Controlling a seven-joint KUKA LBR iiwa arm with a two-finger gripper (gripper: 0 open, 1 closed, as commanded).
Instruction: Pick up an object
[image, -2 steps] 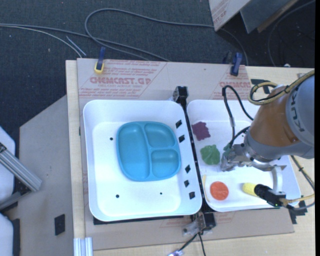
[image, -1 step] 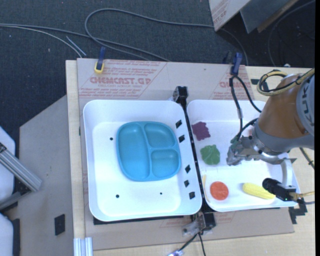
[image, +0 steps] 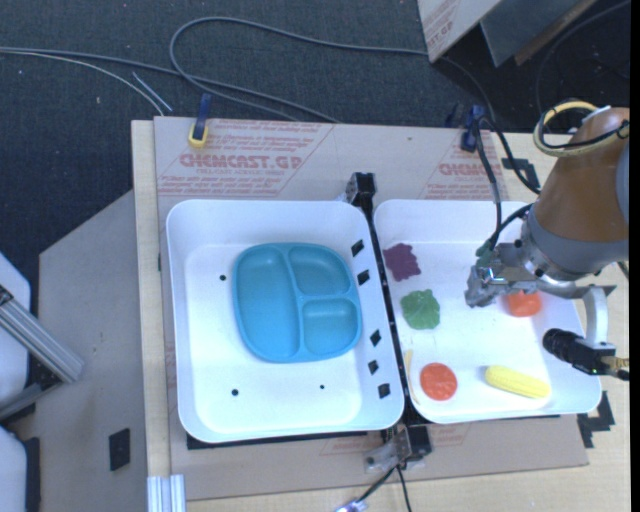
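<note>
The pincer (image: 487, 283) hangs low in the right bin (image: 455, 222), its metal tips at the left of the grey wrist; I cannot tell how it is set, since the wrist hides too much of it. Just beside it, partly under the arm, lies an orange-red piece (image: 523, 304), the nearest candidate for the pick and seemingly not gripped. Farther out in the same bin sit a green lumpy piece (image: 421, 309), a purple piece (image: 402, 261), a round red piece (image: 438, 381) and a yellow corn-like piece (image: 517, 381), all well apart from each other. To do this step well, I judge the pincer should centre squarely over 1 item before descending, avoiding the bin wall. The left bin (image: 200, 380) holds a blue divided tray (image: 297, 300) on the counter (image: 250, 150).
</note>
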